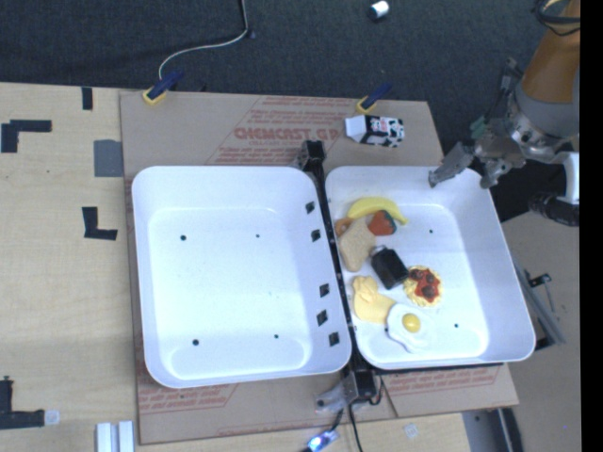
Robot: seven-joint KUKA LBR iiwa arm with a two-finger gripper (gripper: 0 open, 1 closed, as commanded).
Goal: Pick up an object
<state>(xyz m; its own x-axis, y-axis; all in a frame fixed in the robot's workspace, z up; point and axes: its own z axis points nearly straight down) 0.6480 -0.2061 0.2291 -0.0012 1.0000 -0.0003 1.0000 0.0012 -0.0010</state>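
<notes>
The right bin holds several toy foods bunched on its left side. A yellow banana and a red fruit lie at the top, with a tan bread slice beside them. Below these are a black block, a red-and-yellow piece, a yellow lump and a fried egg. My gripper hangs over the bin's far right corner, well apart from the pile. Its fingers are spread open with nothing between them.
The left bin sits flush against the right one, with black clips along the shared rim. A small black-and-white carton lies on the cardboard behind the bins. Blue clamps hold the cardboard's far edge.
</notes>
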